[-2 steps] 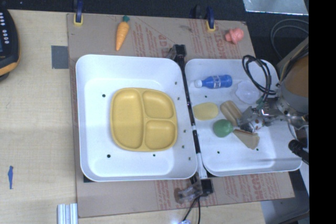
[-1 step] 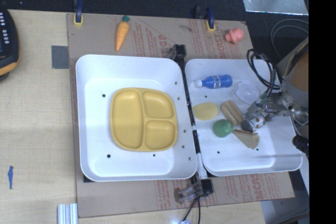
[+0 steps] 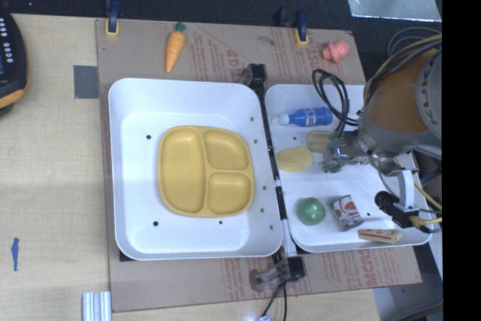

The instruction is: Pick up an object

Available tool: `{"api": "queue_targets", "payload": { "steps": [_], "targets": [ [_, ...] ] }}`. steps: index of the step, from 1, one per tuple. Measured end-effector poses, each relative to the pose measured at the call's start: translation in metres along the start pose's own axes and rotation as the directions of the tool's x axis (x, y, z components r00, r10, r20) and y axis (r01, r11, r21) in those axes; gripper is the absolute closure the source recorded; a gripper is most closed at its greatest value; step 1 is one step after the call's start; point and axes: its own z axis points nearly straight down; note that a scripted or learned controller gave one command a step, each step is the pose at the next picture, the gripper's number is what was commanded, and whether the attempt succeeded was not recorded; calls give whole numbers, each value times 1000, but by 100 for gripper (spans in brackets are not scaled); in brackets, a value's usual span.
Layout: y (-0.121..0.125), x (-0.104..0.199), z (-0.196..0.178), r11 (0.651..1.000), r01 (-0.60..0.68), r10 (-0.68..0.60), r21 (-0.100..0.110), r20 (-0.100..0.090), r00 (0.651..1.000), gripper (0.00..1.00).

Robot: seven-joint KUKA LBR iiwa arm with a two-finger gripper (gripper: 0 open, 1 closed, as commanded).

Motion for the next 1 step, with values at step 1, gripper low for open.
{"api": "queue_targets", "payload": {
  "steps": [1],
  "targets": [
    [-20,-51,-56,1000,-12,12,-3,5,1000,100]
  ]
}}
